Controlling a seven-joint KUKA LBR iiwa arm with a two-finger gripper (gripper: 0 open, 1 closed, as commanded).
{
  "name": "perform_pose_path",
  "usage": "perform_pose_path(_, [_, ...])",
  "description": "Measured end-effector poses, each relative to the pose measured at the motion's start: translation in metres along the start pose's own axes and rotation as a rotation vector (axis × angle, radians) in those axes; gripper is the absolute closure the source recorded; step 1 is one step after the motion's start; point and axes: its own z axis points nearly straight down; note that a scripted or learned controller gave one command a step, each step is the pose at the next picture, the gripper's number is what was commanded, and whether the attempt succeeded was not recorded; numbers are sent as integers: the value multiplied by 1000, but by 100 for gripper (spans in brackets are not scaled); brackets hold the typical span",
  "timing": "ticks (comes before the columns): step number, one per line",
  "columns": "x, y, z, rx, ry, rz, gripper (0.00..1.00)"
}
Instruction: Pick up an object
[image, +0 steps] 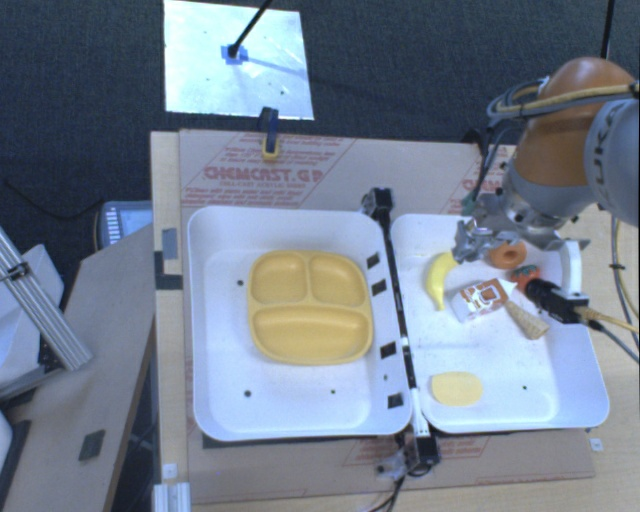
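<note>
The right bin (560, 400) holds a yellow banana (438, 281), a small white carton with orange print (480, 299), an orange round piece (505, 254), a tan wedge-shaped piece (528, 321) and a flat pale yellow disc (456, 388). My gripper (468, 244) hangs over the bin's far part, just above the banana's upper end and left of the orange piece. I see nothing held in it. The wrist hides part of the orange piece.
A yellow divided plate (308, 305) lies in the middle of the left bin (215, 400). A black divider (392, 300) runs between the two bins. The arm comes in from the upper right, over the right bin's far corner.
</note>
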Motion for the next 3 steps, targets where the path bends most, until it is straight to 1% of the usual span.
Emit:
perform_pose_path(1, [54, -7, -12, -2, 0, -1, 100])
perform_pose_path(2, [105, -16, 0, 0, 0, -1, 100])
perform_pose_path(3, [152, -31, 7, 1, 0, -1, 100])
